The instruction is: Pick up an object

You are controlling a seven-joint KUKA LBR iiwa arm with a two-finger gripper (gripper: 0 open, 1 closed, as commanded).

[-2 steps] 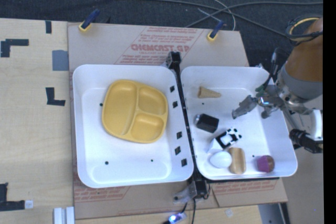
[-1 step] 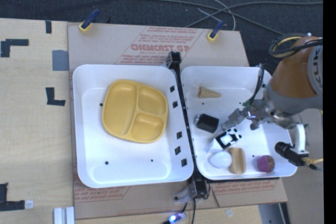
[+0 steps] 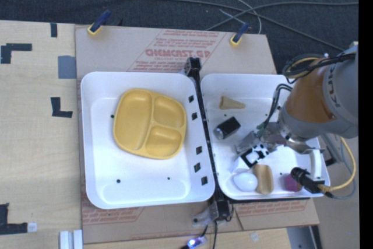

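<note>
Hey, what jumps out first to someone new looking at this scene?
The big yellow divided plate lying in the left bin. Then the grey-and-orange arm reaching into the right bin, its gripper low among small objects: a black cylinder, a white egg-shaped thing.

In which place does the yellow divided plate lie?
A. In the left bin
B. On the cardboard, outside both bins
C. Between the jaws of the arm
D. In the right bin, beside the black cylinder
A: the yellow divided plate lies flat inside the left bin, while the gripper is over the right bin.
</note>
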